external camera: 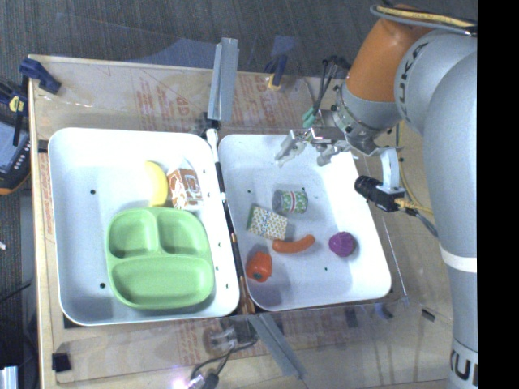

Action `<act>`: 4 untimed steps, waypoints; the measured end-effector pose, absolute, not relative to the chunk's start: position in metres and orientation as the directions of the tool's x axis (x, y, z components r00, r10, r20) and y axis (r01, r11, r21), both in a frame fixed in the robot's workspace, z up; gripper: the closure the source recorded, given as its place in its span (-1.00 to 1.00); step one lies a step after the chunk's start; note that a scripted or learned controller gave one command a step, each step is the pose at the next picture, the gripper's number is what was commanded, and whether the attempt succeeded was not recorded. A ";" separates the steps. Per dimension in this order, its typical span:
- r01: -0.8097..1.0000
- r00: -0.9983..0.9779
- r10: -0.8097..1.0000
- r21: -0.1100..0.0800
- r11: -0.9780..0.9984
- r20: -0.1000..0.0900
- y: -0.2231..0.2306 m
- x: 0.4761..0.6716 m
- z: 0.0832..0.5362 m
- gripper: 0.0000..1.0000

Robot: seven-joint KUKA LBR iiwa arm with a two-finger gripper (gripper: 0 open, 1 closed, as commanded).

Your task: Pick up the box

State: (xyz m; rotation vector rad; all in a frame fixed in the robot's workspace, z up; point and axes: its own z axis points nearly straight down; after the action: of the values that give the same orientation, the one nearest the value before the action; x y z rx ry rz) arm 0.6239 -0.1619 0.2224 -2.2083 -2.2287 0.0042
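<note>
Lying flat, box [268, 222] long axis upper-left to lower-right | gripper [306, 148] fingers spread, holding nothing

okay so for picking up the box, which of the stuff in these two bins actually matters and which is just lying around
Belongs to the job:
box, left bin beside the green tray
gripper, over the right bin

Just lying about:
green tray
yellow fruit
can
patterned packet
sausage
tomato
purple fruit
</note>
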 end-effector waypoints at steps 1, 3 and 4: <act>0.966 -0.258 0.966 0.019 0.258 -0.012 -0.134 0.589 0.118 -1.00; 0.914 -0.406 0.914 -0.002 0.406 -0.003 -0.113 0.549 0.124 1.00; 0.946 -0.324 0.946 0.001 0.324 0.000 -0.073 0.561 0.280 1.00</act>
State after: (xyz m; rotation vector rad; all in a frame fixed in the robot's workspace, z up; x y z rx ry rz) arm 0.5614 -0.0726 0.2799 -1.8269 -2.5567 -0.0008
